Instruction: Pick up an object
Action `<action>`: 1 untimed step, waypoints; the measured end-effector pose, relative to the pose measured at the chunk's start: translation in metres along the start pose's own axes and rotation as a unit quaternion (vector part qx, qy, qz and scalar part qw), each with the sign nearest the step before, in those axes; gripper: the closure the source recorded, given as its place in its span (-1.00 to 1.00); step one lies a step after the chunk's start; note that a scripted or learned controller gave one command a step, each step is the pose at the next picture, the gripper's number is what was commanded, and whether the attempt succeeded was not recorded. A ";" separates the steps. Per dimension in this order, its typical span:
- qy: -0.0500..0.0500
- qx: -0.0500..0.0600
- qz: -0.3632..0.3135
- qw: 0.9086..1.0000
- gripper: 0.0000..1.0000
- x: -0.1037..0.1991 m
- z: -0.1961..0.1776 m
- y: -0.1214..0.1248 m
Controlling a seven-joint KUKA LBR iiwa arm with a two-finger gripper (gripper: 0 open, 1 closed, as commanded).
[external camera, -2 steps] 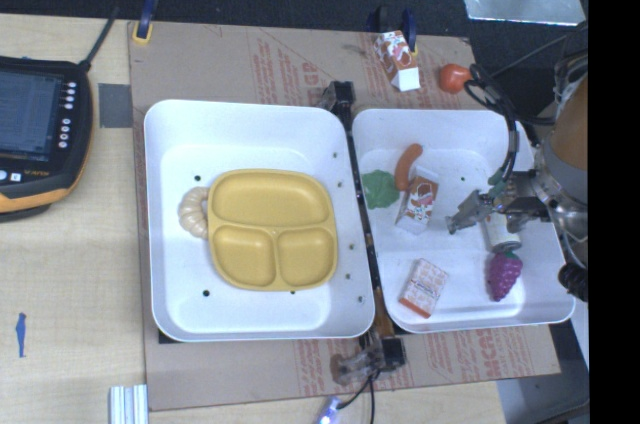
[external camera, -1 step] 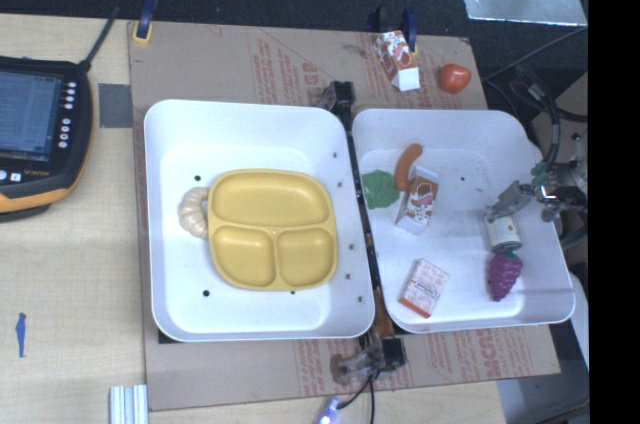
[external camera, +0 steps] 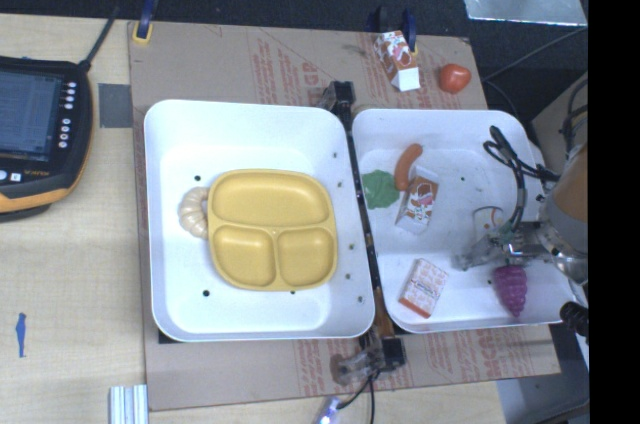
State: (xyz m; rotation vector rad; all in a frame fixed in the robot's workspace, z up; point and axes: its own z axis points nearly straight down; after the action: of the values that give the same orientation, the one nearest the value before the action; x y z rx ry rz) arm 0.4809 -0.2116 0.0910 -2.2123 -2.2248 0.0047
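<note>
Leftward, yellow tray (external camera: 271,229) in left bin (external camera: 170,302), cartons (external camera: 424,287) in right bin (external camera: 455,127)

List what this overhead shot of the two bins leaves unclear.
- Claw: small and blurred in the camera view; whether it is open or shut cannot be told.
- Arm: cut off by the right edge.
- Tan object: partly hidden under the yellow divided tray, so its kind is unclear.
- Print on the small cartons: too small to read.
</note>
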 end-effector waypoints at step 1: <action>-0.001 -0.001 -0.001 1.000 -1.00 0.004 -0.001 0.065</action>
State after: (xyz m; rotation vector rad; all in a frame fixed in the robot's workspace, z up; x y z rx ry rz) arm 0.5458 -0.2075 0.0920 -2.2123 -2.2283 0.0037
